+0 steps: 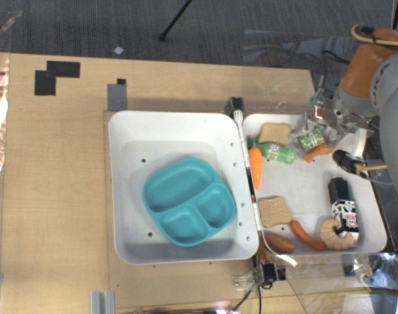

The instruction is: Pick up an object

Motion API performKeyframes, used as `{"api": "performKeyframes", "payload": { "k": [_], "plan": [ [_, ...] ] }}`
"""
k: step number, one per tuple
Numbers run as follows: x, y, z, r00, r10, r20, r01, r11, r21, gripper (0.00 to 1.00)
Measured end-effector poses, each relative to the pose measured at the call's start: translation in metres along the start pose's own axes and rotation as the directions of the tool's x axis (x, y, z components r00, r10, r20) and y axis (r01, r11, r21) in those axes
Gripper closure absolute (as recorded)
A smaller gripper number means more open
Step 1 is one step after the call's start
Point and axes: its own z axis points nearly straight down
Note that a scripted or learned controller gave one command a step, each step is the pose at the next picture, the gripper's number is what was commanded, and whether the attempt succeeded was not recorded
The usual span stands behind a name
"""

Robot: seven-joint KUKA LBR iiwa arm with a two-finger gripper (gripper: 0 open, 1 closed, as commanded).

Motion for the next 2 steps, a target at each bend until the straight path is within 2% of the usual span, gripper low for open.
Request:
{"api": "performKeyframes", "payload": {
  "k": [1, 2],
  "plan": [
    [0.001, 0.003, -0.015, 1.0, -0.013, 0.007, 0.013, 1.0, -0.012, 1.0],
    [0.07, -0.077, -0.107, 0.991, -0.13, 0.013, 0.13, 0.991, -0.014, 1.0]
  ]
}}
